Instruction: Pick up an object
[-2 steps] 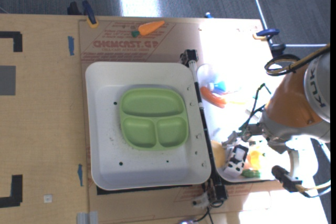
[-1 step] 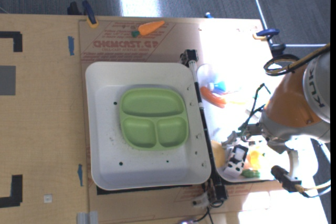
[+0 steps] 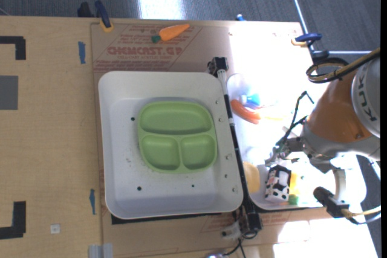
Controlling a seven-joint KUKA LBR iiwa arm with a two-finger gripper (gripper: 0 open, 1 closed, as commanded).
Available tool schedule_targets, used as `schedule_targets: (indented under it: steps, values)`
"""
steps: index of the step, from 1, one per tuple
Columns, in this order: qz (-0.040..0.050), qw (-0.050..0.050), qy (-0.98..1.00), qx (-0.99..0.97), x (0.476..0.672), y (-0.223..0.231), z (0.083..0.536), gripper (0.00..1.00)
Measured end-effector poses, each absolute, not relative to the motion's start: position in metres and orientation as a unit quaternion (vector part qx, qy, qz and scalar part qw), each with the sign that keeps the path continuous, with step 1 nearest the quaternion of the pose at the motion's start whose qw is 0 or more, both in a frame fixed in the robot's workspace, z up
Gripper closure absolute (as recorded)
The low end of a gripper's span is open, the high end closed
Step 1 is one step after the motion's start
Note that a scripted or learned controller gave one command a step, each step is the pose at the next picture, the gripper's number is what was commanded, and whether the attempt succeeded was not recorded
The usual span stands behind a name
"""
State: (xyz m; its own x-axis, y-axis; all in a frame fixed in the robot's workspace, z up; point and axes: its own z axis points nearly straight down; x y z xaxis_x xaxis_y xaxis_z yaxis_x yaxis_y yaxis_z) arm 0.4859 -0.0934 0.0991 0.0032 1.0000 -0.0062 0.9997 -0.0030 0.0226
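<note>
1. Camera view: the grey-and-orange arm (image 3: 338, 124) reaches over the right bin (image 3: 266, 51), which is washed out by glare.
2. Its jaws hang above a black-and-white toy (image 3: 278, 184) near the bin's front edge; I cannot tell whether they are spread or pressed together.
3. A green divided tray (image 3: 177, 136) lies in the left bin (image 3: 115, 130).
4. An orange carrot (image 3: 172, 32) lies on the counter (image 3: 48, 130).

One fixed overhead camera looks slantwise down on both bins (image 3: 115, 130).
</note>
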Motion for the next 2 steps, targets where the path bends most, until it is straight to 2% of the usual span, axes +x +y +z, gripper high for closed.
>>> schedule_targets:
  steps: [1,2]
  values:
    - [0.0038,0.008,0.706,0.708,0.484,-0.093,0.098,0.0]
    - [0.0019,0.002,0.707,0.707,0.481,-0.096,0.087,0.0]
